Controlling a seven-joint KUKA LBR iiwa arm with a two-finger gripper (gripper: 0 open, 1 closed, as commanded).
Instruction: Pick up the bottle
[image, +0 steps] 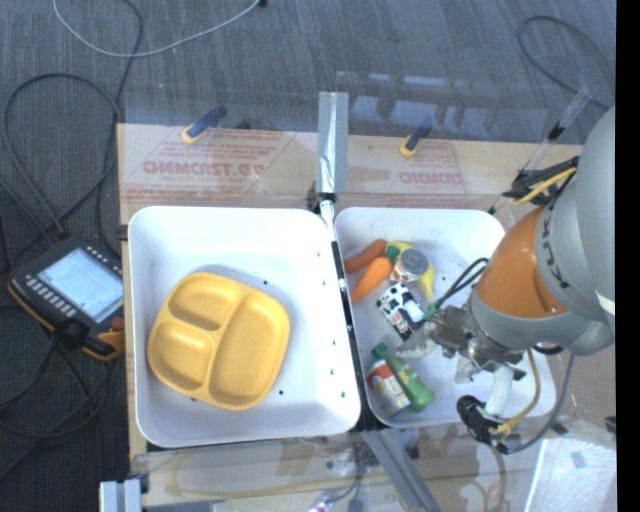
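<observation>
A green bottle (408, 381) lies on its side near the front edge of the right bin (470, 225), its cap pointing to the back left. Touching its left side is a small bottle with a red and white label (385, 389). My gripper (434, 336) hangs over the right bin, just behind and to the right of the green bottle and beside a black-and-white patterned toy (400, 304). The grey wrist and orange band (510, 275) cover most of the gripper. Nothing shows in its grasp.
Two orange carrots (368, 268), a round grey can top (413, 263) and a yellow piece (428, 283) lie at the back of the right bin. A yellow divided plate (218, 340) sits in the left bin (170, 230). Cables (500, 410) hang from the wrist at the front right.
</observation>
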